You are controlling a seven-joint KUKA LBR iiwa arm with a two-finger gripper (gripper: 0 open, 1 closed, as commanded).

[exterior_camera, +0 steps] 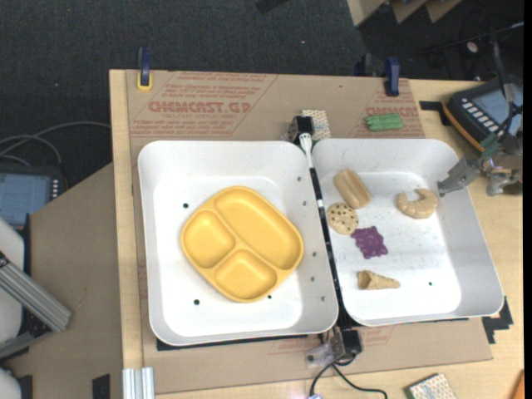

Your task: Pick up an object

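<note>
On the left, a yellow divided plate (241, 243) with 3 compartments sits in the left bin (158, 306). Across the divider, the right bin (465, 281) holds 5 toy foods: a spotted cookie (342, 217), a tan bread roll (352, 188) just above it, purple grapes (369, 241) below, a cone-shaped piece (377, 281) near the front, and a croissant (417, 203) toward the right. Far right, the pincer (453, 179) hangs over the bin's rim, near the croissant; fingers apart or together, I cannot tell.
</note>
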